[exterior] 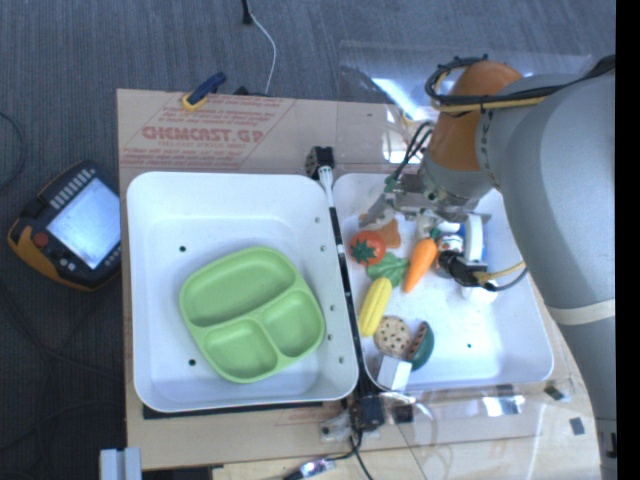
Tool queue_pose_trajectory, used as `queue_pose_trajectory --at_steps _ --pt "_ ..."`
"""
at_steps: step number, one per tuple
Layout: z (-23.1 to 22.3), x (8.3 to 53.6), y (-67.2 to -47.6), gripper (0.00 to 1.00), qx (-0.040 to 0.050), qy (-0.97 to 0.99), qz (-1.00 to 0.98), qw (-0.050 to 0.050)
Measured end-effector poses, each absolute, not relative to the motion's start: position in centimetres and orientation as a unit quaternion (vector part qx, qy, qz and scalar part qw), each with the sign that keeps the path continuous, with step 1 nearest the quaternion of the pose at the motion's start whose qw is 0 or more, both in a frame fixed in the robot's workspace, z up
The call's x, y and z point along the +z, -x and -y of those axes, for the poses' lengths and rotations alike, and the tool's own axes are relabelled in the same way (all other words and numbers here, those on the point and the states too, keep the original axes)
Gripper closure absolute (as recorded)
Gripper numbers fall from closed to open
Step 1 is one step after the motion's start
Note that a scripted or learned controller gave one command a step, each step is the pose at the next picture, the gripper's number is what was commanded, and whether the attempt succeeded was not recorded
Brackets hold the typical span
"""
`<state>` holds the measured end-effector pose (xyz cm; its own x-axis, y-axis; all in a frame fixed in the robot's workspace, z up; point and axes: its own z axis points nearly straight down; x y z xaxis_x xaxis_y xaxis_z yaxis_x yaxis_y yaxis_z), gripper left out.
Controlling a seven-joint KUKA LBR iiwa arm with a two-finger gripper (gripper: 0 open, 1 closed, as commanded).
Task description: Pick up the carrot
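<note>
One carrot [421, 263] mid-bin — claw [432, 225] just above it.

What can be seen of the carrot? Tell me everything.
The carrot is a small orange toy, plastic by its look, tapering toward a point at its lower left. It lies slantwise on the floor of the right bin, its thick end up near the claw, which stands right above it. Its tip rests by green leaves, with the yellow corn just below. Whether the claw touches it cannot be told.
</note>
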<state>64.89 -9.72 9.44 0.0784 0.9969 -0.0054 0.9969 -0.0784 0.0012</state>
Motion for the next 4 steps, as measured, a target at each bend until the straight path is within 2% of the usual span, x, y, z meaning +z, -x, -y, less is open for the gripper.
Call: queue_pose_trajectory --at_steps 2,3,4 --pt "15.5 9.1 -53.9 0.00 0.0035 -0.740 -0.672 0.008" --pt "14.1 9.2 -49.0 0.00 0.0052 -0.782 -0.623 0.011" --pt "14.1 10.1 -49.0 1.00 0.0041 -0.782 -0.623 0.011"
